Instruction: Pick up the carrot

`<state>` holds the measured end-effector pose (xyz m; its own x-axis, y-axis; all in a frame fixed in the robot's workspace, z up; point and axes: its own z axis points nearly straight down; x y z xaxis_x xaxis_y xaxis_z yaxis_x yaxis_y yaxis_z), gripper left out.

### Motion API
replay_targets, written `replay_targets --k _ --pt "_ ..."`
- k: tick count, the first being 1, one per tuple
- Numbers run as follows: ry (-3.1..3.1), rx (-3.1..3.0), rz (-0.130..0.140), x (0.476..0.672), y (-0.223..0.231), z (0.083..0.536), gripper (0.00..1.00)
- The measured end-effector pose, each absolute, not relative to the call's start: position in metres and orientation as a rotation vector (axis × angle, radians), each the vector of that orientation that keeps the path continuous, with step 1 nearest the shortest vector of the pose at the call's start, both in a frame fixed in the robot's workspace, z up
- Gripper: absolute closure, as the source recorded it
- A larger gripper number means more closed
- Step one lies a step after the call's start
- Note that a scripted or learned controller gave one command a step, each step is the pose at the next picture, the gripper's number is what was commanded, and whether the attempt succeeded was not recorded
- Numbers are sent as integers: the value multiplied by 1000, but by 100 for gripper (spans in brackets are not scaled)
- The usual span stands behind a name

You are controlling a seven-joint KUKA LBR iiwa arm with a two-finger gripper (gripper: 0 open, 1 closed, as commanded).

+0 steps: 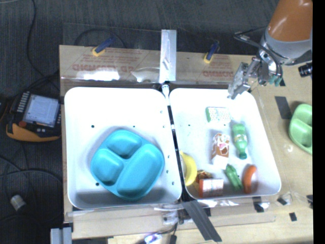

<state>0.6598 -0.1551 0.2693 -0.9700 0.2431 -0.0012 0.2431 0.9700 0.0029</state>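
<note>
The carrot (pixel 249 178), a short orange piece, lies near the front right corner of the right bin (pixel 195 103), beside a dark green vegetable (pixel 232 177). My gripper (pixel 237 89) hangs over the bin's back right rim, well behind the carrot and apart from it. Nothing shows between its fingers.
The right bin also holds a green bottle (pixel 239 139), a green-white packet (pixel 218 114), a snack packet (pixel 220 146), a yellow banana-like item (pixel 189 168) and a red-white can (pixel 210 187). A blue divided plate (pixel 128 162) sits in the left bin (pixel 81 116). A green object (pixel 302 126) rests on the bench at right.
</note>
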Motion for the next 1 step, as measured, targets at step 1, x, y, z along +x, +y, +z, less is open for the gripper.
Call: replay_targets --k 1 --pt "3134 189 -2 663 -168 332 100"
